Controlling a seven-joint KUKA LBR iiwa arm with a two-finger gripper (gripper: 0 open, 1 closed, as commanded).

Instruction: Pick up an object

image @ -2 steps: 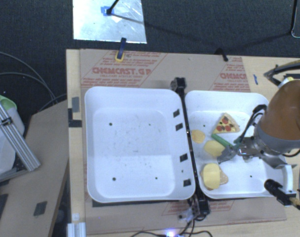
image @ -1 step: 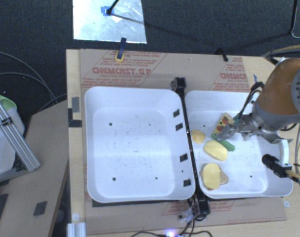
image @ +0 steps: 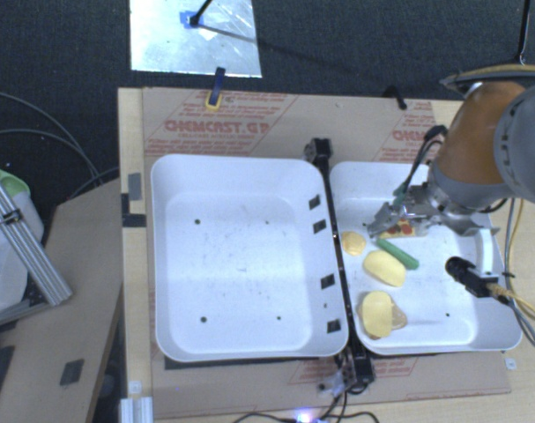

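From my remote seat I see the grey arm with its orange band (image: 479,139) reaching in from the right and hanging low over the right shallow white bin (image: 487,324). Beside it sits the left shallow white bin (image: 241,263), its floor speckled with small dark marks. Both rest on a brown cardboard sheet with red lettering (image: 205,123) that covers the bench.

The two-finger gripper (image: 399,220) is down near the far left part of the right bin, right over a small red and yellow item (image: 406,229) that I can barely make out. I cannot tell whether its jaws are open or closed (the wrist hardware hides them).

The pickable things all lie in the right bin's left half. A rounded pale yellow lump (image: 386,269) lies mid-bin, with a slim green stick-shaped piece (image: 397,253) touching its far edge. Nearer me is a yellow and tan rounded piece (image: 378,314). A small pale yellow piece (image: 352,242) lies by the bin's left wall.
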